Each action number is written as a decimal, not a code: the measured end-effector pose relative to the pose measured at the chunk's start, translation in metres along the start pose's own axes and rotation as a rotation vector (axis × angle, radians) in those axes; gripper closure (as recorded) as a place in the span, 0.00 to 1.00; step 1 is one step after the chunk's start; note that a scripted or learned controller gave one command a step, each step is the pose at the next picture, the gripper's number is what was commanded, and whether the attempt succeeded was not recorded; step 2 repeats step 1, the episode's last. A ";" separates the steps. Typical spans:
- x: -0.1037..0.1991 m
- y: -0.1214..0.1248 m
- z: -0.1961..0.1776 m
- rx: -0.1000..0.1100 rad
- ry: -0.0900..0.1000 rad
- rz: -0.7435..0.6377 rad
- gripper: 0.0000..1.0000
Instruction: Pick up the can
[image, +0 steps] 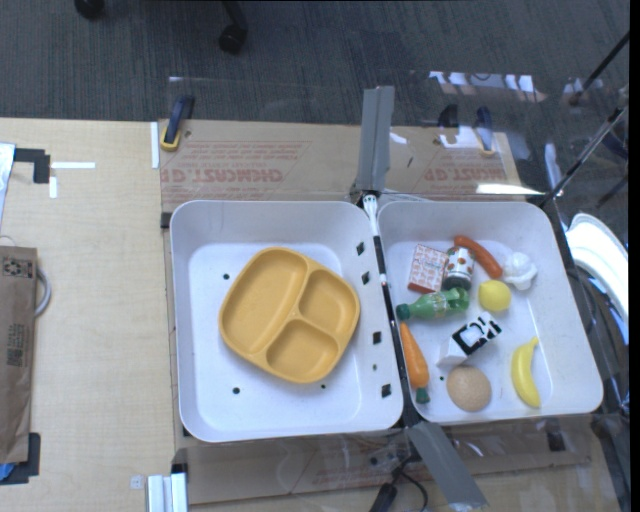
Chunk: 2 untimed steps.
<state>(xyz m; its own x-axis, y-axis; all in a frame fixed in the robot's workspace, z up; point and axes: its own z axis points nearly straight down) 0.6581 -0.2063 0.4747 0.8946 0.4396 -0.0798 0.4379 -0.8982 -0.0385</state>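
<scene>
The can (459, 267) is small, with a dark top and a red and white label. It stands upright in the upper middle of the right bin (563, 335). A red and white box (426, 268) lies against its left side. An orange-red sausage-like piece (479, 256) touches its right side. A green bottle (434, 306) lies on its side just in front of the can.
Around the can the right bin also holds a lemon (494, 296), a white garlic bulb (518, 268), a black and white block (476, 334), a carrot (414, 358), a banana (526, 373) and a tan ball (468, 388). The left bin (200, 280) holds a yellow divided plate (290, 315).
</scene>
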 end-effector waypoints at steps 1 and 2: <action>0.003 0.000 -0.005 0.003 -0.007 -0.007 1.00; 0.003 0.000 -0.005 0.003 -0.007 -0.007 1.00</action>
